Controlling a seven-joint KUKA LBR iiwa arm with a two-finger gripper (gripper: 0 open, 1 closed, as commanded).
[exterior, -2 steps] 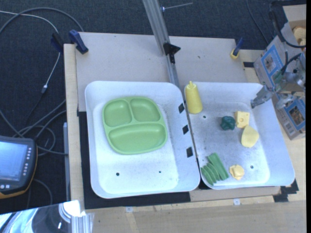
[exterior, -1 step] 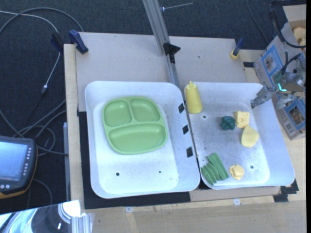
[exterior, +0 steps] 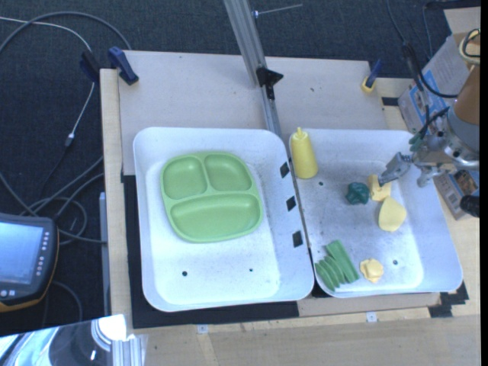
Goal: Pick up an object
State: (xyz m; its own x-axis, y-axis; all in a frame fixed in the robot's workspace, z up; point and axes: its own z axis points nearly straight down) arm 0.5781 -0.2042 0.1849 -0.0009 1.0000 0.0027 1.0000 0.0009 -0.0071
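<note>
Gripper (exterior: 398,168) over right bin (exterior: 435,227), metal fingers angled down-left; can't tell if spread or clenched, nothing seen between them.
Fingertips sit just above a small yellow piece (exterior: 379,188), lumpy, by a dark teal crumpled object (exterior: 357,194). Just below: pale yellow rounded blob (exterior: 392,214), smooth. Yellow squeeze bottle (exterior: 303,154) w/ nozzle lies at bin's upper-left corner. Green ridged leafy item (exterior: 336,263) at lower-left, small yellow knobbly bit (exterior: 372,269) beside it. Left bin (exterior: 152,204): white, speckled, shallow, holds a green plastic divided plate (exterior: 211,197), 3 compartments, glossy, rounded corners. Grey arm enters from right edge.
</note>
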